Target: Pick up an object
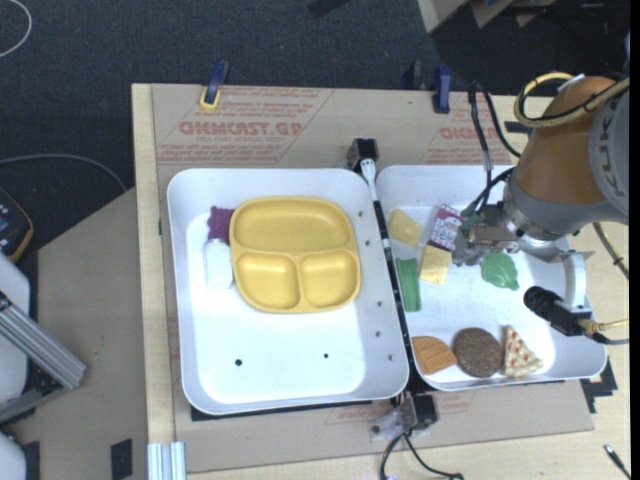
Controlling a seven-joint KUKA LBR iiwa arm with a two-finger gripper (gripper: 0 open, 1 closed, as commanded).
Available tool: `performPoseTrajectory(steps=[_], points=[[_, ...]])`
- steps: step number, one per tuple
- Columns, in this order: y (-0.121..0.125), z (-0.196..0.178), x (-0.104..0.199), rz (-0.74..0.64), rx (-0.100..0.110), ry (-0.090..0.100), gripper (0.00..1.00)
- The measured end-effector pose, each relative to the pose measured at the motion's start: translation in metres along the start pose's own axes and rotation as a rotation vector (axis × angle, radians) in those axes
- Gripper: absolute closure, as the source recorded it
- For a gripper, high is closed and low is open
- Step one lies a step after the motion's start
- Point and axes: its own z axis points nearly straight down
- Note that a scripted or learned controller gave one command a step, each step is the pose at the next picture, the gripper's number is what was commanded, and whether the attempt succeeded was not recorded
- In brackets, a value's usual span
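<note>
a yellow three-compartment plastic plate (295, 251) lies in the left white bin (200, 358), with a purple item (219, 223) and a white item (217, 263) at its left edge. in the right white bin (560, 368) lie a green stick (408, 283), yellow pieces (405, 226), a brown round cookie (476, 351) and a pizza-slice toy (519, 352). the gripper (472, 240) hovers beside a printed packet (443, 226); whether its jaws are apart or together cannot be made out.
</note>
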Motion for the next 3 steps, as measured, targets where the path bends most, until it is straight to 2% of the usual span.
performPoseTrajectory(steps=[1,2,3], points=[[0.011,-0.059,-0.004,0.0,-0.002,-0.001,1.0],[0.012,-0.072,-0.004,0.0,0.002,0.0,1.0],[-0.016,-0.073,0.042,-0.002,0.011,0.004,1.0]])
